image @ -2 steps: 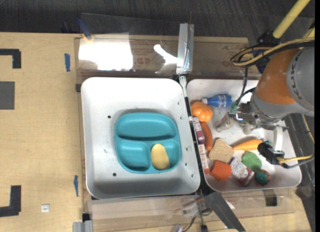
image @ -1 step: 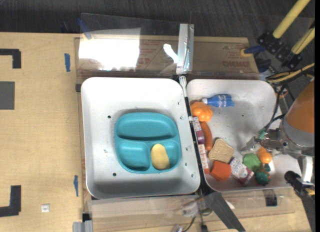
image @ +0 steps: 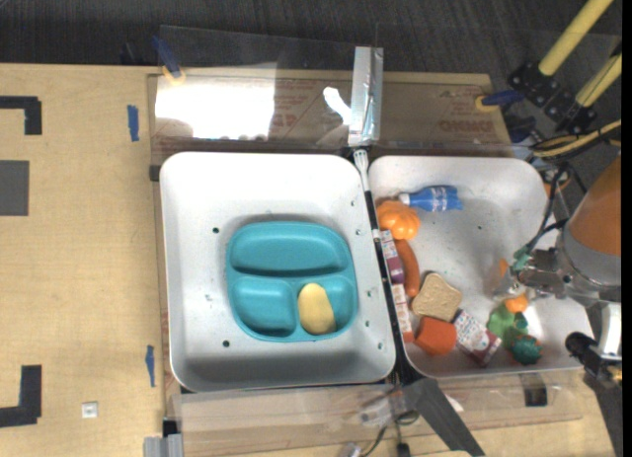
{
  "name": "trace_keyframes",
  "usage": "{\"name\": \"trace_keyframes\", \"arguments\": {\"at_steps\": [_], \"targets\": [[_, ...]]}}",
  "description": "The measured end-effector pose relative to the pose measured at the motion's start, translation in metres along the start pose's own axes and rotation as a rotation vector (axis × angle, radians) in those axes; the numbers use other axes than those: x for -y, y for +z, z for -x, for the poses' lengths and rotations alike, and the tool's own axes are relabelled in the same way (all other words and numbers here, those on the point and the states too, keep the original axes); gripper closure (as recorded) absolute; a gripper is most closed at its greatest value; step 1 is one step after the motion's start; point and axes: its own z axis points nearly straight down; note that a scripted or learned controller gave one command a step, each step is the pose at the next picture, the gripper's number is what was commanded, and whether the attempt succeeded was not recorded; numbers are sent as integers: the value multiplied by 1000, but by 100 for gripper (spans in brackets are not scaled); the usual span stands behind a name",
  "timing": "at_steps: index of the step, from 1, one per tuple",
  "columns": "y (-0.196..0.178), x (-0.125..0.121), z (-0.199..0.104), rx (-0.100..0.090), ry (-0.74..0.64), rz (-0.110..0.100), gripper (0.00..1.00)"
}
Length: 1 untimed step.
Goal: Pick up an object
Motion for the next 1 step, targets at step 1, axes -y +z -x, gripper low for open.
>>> {"name": "trace_keyframes", "arguments": {"at_steps": [1], "targets": [[-120, -13, -64, -3, -89, -1, 100]]}}
